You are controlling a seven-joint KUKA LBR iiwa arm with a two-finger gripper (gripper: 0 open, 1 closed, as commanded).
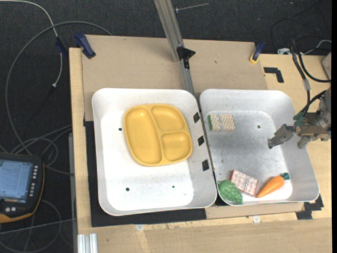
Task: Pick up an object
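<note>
The right bin (274, 101) holds several small items. A patterned block with a green edge (221, 122) lies near its upper left. Along its front edge sit a green toy vegetable (230, 192), a pink patterned packet (244, 182) and an orange carrot (272, 185). My gripper (290, 139) hovers over the bin's right side, above the bare floor and well behind the carrot. Its fingers are spread open with nothing between them.
A yellow divided plate (158, 133) lies in the left bin (110, 194). A metal pole (171, 25) slants down to the gap between the bins. Cables (303, 62) run at the back right. A tablet (18, 181) sits far left, off the bench.
</note>
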